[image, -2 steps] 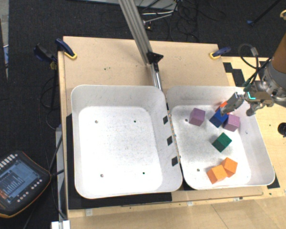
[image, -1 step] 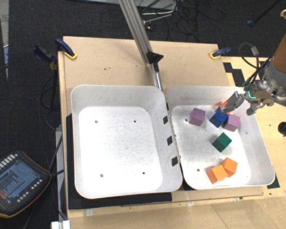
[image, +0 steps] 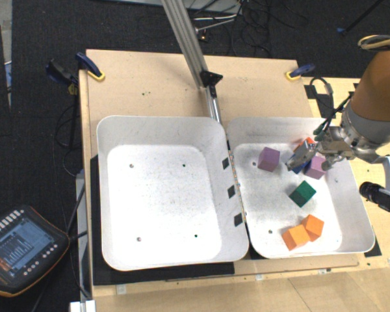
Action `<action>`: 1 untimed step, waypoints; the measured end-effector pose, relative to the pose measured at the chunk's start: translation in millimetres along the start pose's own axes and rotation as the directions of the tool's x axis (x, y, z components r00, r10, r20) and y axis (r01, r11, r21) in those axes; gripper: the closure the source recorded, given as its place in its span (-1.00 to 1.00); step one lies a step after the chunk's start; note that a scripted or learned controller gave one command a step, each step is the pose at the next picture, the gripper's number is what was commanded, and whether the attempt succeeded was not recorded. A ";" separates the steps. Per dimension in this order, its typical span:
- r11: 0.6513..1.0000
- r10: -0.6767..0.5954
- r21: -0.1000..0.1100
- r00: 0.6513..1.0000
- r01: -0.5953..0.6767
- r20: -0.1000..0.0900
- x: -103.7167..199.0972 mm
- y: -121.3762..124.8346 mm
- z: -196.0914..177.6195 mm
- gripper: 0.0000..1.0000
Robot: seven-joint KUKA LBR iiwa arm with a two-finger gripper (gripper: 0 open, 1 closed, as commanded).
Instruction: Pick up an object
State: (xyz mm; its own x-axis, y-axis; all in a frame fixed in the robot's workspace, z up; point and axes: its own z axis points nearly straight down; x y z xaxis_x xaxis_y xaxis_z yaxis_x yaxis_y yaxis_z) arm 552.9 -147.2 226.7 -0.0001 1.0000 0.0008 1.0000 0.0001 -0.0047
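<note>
The gripper hangs low over the right bin – whether its jaws are apart or together I cannot tell – just beside two purple blocks, with a green block and two orange blocks nearer the front rim.

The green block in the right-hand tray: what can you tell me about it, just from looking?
The green block is a small dark-green cube, plain and matte, lying slightly turned on the floor of the right bin. It sits alone near the middle, touching nothing; the gripper is above it in the view, the orange blocks below.
</note>
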 end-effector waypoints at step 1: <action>1.000 0.001 0.000 1.000 -0.001 0.001 -3.8 1.0 44.1 -1.00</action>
State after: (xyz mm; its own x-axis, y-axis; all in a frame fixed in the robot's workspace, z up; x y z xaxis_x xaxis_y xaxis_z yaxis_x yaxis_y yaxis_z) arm 553.7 -151.0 182.5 0.0010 1.0000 0.0003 1.0000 -0.0010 -0.0042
